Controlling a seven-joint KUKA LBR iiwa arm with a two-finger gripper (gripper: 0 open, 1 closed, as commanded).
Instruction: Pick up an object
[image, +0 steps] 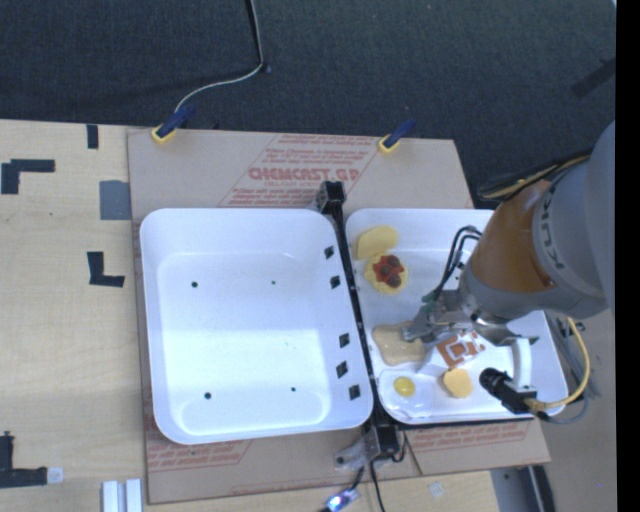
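Grey arm (560, 240) reaching in from right, wrist bent low over right bin (440, 225), gripper (432, 325) down among the toy food, an orange-and-white piece (460, 350) just beside it near bin's front, its orientation unclear, left bin (240, 320) alongside.

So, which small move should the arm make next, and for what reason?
Probably a short descent straight down. The claw hovers in the right bin over the upper edge of the pale flat piece, the nearest thing to it, and nothing shows between its tips. Whether it is open wide enough, I cannot tell.
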